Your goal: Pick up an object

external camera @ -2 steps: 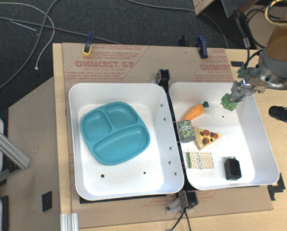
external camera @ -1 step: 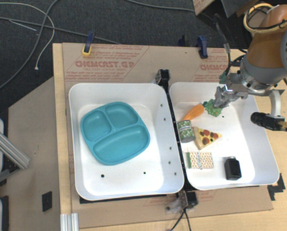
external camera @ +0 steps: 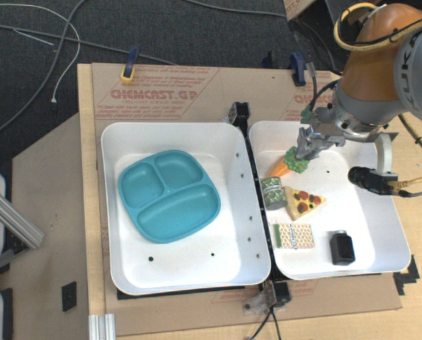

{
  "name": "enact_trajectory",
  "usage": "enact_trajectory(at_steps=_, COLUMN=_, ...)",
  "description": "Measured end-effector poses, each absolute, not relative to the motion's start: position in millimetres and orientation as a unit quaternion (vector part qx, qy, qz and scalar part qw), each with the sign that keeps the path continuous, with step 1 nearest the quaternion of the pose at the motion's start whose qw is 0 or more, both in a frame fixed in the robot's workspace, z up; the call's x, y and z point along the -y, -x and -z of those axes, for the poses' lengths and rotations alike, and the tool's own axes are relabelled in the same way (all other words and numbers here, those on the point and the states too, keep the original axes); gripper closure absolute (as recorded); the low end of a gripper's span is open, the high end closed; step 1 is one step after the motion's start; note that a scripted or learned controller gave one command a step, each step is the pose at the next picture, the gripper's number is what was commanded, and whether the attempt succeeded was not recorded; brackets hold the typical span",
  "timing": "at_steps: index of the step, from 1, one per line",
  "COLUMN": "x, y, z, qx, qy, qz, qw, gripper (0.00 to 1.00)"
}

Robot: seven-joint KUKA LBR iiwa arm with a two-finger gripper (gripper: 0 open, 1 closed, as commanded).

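A blue divided plate (external camera: 170,195) with three compartments lies flat in the left bin (external camera: 119,261), well to the left of the toy carrot (external camera: 287,163). The carrot itself lies in the right bin (external camera: 391,257), near that bin's far left part; it is a small orange piece with a green leafy top, its orange tip pointing left and down and its green end pointing up and right. Just below the carrot and slightly left sits a small green can (external camera: 272,192), close to the wall between the two bins. Just below the carrot and slightly right lies a toy pizza slice (external camera: 304,202), yellow with red dots. Further below the carrot a flat patterned packet (external camera: 294,236) lies on the bin floor, and right of that a small black block (external camera: 342,247). The end effector (external camera: 306,146) hangs at the carrot's green top, touching or just over it; whether it is spread or pinching the carrot cannot be told.
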State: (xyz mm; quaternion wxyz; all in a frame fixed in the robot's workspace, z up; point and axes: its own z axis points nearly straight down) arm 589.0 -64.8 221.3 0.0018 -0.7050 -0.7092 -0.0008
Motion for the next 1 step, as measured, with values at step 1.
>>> enact_trajectory(at_steps=1, x=11.4, y=-574.3, z=-212.2, qx=0.709, qy=0.705, qz=-0.0001, qw=0.003, gripper=1.00)
